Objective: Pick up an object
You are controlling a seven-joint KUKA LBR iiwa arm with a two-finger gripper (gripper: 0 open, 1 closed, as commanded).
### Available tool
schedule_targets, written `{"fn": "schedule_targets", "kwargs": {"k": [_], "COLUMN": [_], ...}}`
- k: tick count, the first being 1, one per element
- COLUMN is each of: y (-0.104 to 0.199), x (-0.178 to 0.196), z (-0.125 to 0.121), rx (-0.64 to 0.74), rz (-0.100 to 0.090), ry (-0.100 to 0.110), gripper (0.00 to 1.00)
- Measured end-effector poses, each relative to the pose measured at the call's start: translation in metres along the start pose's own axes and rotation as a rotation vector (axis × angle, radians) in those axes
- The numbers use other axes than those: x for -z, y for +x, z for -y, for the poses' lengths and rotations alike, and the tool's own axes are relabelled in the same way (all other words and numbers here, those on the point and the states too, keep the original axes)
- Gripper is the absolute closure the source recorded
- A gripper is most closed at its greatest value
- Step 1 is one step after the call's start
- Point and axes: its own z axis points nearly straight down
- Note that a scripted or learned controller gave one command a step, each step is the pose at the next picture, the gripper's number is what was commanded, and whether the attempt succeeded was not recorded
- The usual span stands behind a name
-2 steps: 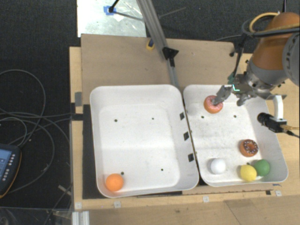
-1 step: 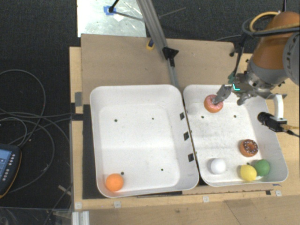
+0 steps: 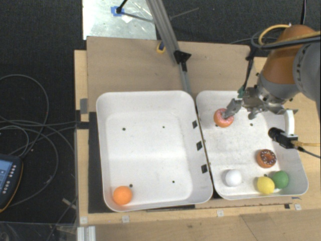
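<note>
Lying nearest to the camera, at the front left corner of the left bin [image 3: 150, 97], there is one orange ball [image 3: 122, 195], close to the bin's front wall. The remaining floor of this bin shows a few small dark dots.

In the right bin [image 3: 301, 185], along its front wall, three round things stay in a row: a white ball [image 3: 232, 177], then a yellow ball [image 3: 265, 185], then a green ball [image 3: 280, 179]. The yellow and the green one are touching or almost touching; the white one is a little apart on their left. Just behind the yellow and green balls lies a brown doughnut with sprinkles [image 3: 266, 158], flat on the floor, near the right wall of the bin.

Farther back in the same bin, near its left wall and its rear part, lies a pink doughnut [image 3: 223, 118]. The gripper [image 3: 241, 109] is over this place. One finger [image 3: 231, 108] comes down on the top right edge of the pink doughnut and seems to touch it; the other finger is to the right, over bare floor. The fingers stand spread apart and nothing is between them, so the pink doughnut is not held and rests on the bin floor.

Behind the gripper, the grey arm with its orange band [image 3: 288, 59] enters from the right, above the wooden bench [image 3: 130, 64]
</note>
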Motion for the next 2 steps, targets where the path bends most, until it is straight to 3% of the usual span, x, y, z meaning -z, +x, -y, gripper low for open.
{"fn": "schedule_targets", "kwargs": {"k": [1, 2], "y": [-0.009, -0.009], "x": [-0.048, -0.072], "z": [0.000, -0.001], "rx": [-0.003, -0.002], "rz": [0.000, 0.001], "ry": [0.001, -0.004], "gripper": [0.00, 0.00]}}
